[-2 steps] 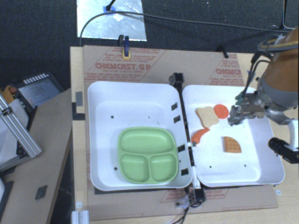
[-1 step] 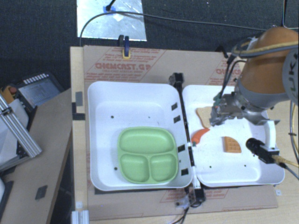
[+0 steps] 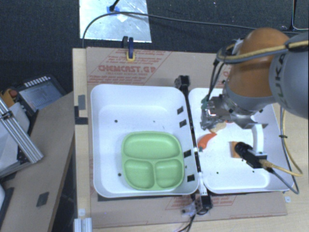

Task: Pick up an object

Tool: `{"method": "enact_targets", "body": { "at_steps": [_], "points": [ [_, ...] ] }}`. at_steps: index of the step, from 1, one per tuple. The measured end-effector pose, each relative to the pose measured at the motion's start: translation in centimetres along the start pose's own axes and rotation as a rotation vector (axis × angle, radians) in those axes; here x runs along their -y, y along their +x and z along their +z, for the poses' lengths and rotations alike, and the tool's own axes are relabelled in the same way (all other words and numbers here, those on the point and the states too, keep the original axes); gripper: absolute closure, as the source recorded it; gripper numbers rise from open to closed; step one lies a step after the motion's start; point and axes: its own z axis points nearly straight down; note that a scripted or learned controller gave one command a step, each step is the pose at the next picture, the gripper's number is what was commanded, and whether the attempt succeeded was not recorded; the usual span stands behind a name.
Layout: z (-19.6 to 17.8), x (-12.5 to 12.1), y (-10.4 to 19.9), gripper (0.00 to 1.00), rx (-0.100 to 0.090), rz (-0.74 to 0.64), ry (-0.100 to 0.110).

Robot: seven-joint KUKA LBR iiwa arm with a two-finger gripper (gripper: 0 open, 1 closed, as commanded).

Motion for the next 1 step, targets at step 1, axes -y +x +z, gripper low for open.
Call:
{"method": "enact_targets", "body": {
  "at_steps": [1],
  "points": [
    [1.11,-1.08,5.15,1.00,0.000,-0.001,0.000]
  ]
}}
